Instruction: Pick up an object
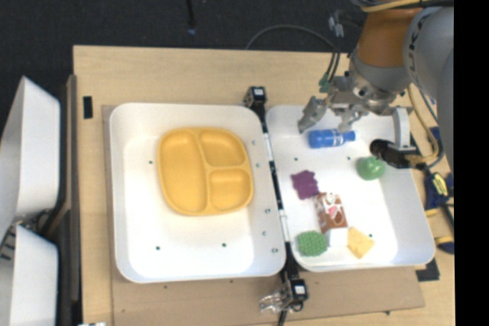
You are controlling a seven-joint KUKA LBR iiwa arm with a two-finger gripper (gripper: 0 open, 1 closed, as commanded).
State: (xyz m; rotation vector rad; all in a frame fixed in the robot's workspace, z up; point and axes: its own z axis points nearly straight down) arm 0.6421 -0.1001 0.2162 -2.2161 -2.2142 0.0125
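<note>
Gripper: the gripper (331, 112) hangs over the far part of the right bin (405, 229), its fingers spread apart and nothing between them.
Nearest thing: a blue bottle (330, 138) lies on the bin floor just below the fingertips in the view, closer to the camera.
Bottle's long axis: roughly left to right across the view, its slimmer, paler end pointing right.
Judged fit: the fingers look set to straddle it after a short drop.
Other things: green ball (370, 168), purple piece (304, 183), brown packet (331, 212), green brush (312, 243), yellow wedge (359, 242).
Left bin: a yellow divided plate (205, 169).
</note>
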